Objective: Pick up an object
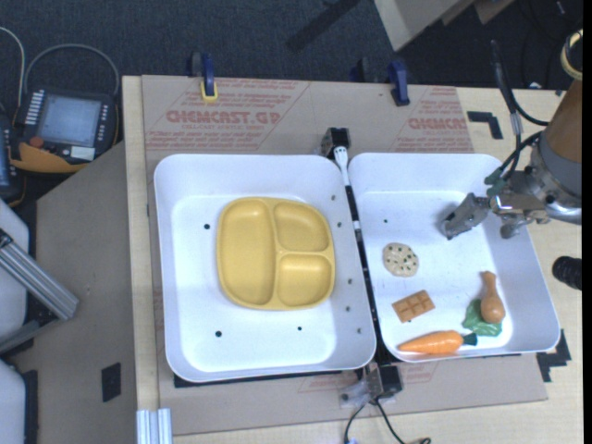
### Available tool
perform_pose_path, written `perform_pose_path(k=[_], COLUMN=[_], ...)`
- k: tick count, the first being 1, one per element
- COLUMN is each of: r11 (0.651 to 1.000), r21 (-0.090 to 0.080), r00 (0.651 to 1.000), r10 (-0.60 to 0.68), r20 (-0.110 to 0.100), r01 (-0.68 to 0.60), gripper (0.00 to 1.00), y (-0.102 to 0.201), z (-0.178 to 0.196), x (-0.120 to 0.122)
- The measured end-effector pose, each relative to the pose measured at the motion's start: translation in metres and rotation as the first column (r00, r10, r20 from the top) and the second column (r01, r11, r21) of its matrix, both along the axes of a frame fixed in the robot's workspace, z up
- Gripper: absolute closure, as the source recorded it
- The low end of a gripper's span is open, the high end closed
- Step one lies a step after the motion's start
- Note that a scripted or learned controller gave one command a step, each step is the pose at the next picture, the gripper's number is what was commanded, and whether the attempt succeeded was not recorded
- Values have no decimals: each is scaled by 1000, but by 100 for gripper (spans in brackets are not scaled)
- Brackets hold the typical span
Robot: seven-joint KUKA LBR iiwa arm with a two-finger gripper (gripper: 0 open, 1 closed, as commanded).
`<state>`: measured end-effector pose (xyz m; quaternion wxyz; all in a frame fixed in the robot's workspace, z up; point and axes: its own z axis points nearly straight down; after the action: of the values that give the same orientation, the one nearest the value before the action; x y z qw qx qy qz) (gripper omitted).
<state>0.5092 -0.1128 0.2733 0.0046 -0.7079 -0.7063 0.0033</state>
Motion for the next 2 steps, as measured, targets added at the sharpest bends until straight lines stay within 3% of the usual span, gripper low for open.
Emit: perform_pose_path(k=[1, 2], r11=[1000, 1000], r21=[-2, 0], r00=[1000, 1000], r10=[3, 2], r20=[11, 5], r01=[-3, -2], gripper=[0, 0], y=[0, 7], z=[5, -41], x=[2, -3])
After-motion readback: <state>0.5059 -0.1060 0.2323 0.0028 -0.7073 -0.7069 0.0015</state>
